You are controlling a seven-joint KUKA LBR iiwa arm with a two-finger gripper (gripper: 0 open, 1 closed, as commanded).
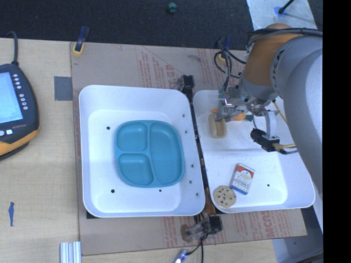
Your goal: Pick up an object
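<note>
End effector [224, 114] directly above tan block [218, 127], finger state unclear; probably light, stiff; best gripped across narrow sides.

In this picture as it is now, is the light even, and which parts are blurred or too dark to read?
Camera view: light is soft and even on both bins, the left bin and right bin; the blue plate casts little shadow; the arm near the lens is blurred; the floor along the top is dark.

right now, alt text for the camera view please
A grey arm's gripper hangs over a tan block in the right bin, which also holds a cookie and small box. The left bin holds a blue divided plate.
</note>
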